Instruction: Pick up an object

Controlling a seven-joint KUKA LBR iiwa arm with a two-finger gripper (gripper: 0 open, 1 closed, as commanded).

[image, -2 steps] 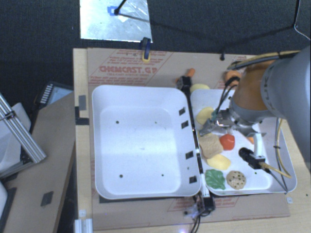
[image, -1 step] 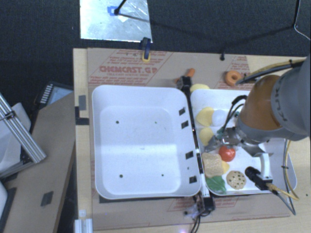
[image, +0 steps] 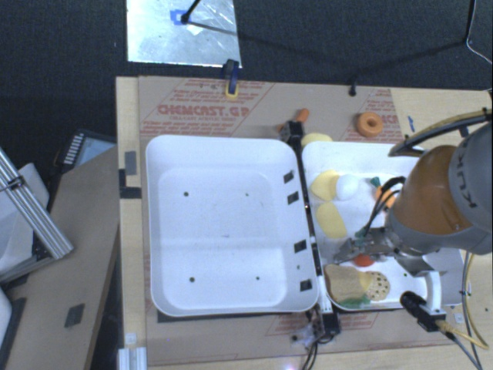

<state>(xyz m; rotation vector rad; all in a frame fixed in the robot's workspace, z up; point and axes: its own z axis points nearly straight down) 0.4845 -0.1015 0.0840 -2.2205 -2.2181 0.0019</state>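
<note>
My gripper (image: 359,247) hangs low over the right bin (image: 400,154), in its front half. Directly beneath it lies a small red object (image: 363,261), partly covered by the gripper. To its left lies a pale yellow piece (image: 333,220). Another yellow piece (image: 325,183) and a white ball (image: 348,187) sit further back. A tan cracker-like item (image: 359,284) with dots rests at the front of the bin, with something green (image: 354,303) under it. A teal bit (image: 374,182) and an orange bit (image: 383,196) lie beside the arm's wrist.
The left bin (image: 223,222) stands beside the right one. On the bench behind the bins are an orange ring (image: 370,123), a yellow lump (image: 316,139) and a small orange piece (image: 303,115). The arm's grey and orange body (image: 439,199) covers the right bin's right side.
</note>
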